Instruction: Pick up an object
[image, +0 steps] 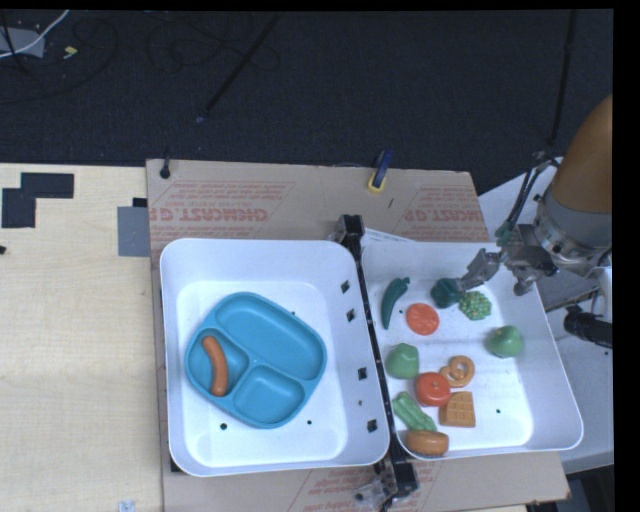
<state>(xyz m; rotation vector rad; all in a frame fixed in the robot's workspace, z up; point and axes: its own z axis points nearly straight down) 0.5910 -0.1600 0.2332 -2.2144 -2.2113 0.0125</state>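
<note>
Claw (497, 263), grip unclear, over 2 bins (180, 300); 1 sausage (215, 365) on 1 plate (285, 350).

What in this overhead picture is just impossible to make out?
- The pincer, over the right bin: too small and blurred to tell whether it grips the dark green toy beneath it.
- The arm: cut off by the right edge.
- The orange-brown toy at the bin's near rim: too blurred to identify.

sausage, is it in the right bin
No, the sausage lies on the blue tray in the left bin.
</note>
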